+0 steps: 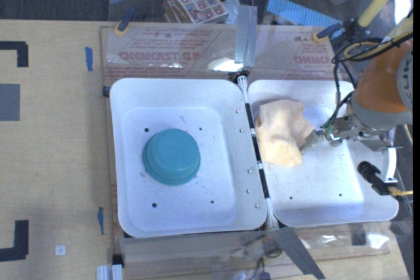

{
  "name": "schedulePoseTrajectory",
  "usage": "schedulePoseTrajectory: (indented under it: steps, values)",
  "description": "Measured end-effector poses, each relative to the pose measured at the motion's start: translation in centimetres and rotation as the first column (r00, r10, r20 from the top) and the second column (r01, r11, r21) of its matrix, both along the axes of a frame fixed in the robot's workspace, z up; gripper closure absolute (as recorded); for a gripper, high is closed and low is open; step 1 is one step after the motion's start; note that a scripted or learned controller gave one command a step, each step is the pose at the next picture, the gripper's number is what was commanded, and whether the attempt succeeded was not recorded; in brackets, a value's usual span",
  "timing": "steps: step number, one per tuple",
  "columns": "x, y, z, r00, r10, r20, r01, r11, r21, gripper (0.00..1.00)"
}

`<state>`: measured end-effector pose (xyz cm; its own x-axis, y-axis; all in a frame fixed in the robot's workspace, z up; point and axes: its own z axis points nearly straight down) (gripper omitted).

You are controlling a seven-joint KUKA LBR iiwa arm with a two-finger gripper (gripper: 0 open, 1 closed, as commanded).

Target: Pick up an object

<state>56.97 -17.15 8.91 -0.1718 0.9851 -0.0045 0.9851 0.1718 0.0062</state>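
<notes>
From my feed: two white bins side by side on the counter (52,160). Left bin (131,101) has a teal bowl (172,156) sitting upside down near the middle of its floor, nothing touching it. Right bin (341,200) has a pale yellow cloth (281,132), bunched up, lying in the bin's left half close to the divider between the bins. Arm (386,85) comes in from the right, orange band visible above the wrist, reaching low over the right bin. Claw (314,136) is at the cloth's right edge, tip touching or just beside the fabric. I can't tell the claw's opening from this angle: the fingers blur into one dark shape against the cloth, and I see no fabric clearly between them, so not calling it a grasp. Cloth looks to be resting on the bin floor. Clear plastic sheeting (170,56) lies behind the bins, clutter beyond that.
</notes>
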Motion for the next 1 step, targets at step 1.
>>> schedulePoseTrajectory:
  steps: [1]
  values:
    - [7.57,3.18,0.86,0.984,0.179,-0.003,-0.179,0.984,0.000,0.00]
